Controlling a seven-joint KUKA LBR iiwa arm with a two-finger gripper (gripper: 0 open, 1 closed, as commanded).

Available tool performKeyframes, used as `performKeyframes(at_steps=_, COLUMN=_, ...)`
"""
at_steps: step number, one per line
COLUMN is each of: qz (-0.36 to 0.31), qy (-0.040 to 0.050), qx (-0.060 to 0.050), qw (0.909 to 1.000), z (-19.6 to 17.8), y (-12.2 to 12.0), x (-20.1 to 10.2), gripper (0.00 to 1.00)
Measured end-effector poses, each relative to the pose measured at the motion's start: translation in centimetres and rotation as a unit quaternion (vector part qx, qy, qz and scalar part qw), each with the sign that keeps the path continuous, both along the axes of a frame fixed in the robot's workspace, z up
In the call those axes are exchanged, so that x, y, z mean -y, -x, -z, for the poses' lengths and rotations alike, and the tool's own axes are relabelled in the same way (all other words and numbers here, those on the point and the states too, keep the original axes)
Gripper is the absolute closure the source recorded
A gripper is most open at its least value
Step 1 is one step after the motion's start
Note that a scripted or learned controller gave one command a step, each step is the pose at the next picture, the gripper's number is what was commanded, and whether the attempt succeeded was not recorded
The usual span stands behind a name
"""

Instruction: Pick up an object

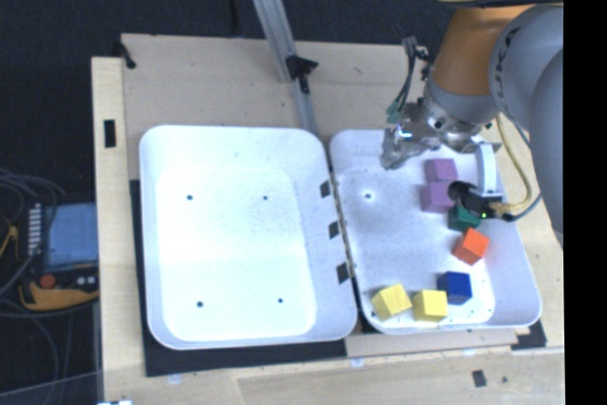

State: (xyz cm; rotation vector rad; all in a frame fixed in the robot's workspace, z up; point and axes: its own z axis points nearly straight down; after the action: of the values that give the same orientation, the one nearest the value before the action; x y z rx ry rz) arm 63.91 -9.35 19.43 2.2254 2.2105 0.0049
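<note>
Nearest the camera, a pale wooden surface (237,90) carries two shallow white bins side by side. Of these, the left bin (232,232) lies bare, while the right bin (398,232) holds the loose blocks. A grey arm (531,62) with an orange band reaches in from the right, its pincer (396,147) hovering over the right bin's far end, just left of two purple blocks (438,185). Along the near edge sit two yellow blocks (408,303) and a blue block (456,285), with an orange block (470,247) and a green block (463,218) toward the right. This looks like the approach stage; nothing is visibly held. Whether the pincer is spread or closed is too blurred to tell. Next it must line up over one block and descend.
</note>
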Motion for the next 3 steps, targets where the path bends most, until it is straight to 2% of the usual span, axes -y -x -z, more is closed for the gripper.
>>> performKeyframes(at_steps=1, qz=-0.004, qy=0.0000, qx=0.001, qw=1.0000, z=-5.1, y=0.7, x=-0.4, gripper=1.00)
performKeyframes(at_steps=2, qz=-0.004, qy=-0.0001, qx=-0.001, qw=1.0000, z=-7.7, y=0.6, x=-0.2, gripper=1.00)
performKeyframes(at_steps=3, qz=-0.007, qy=-0.0009, qx=-0.003, qw=1.0000, z=-6.7, y=-0.4, x=-5.4, gripper=1.00)
